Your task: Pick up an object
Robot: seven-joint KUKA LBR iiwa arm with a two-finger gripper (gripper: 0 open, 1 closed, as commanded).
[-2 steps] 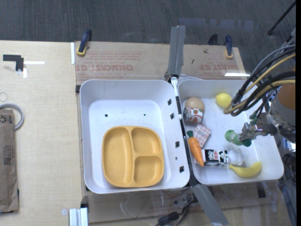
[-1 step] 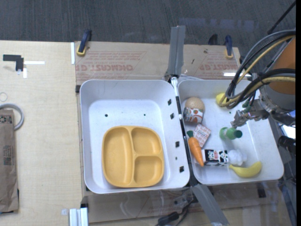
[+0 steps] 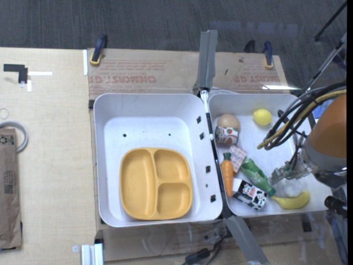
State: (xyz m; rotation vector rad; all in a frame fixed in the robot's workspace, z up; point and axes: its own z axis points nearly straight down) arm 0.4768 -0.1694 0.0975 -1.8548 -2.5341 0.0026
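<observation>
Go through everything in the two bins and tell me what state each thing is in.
Yellow divided plate: flat, right side up, in left bin.
Carrot: lying flat in right bin.
Banana: lying by the tool.
Lemon: resting alone.
Green packet: lying, untouched.

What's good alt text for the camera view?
The arm's claw hangs low in the right bin, above a banana, near a carrot and lemon. The left bin holds a yellow divided plate.
</observation>
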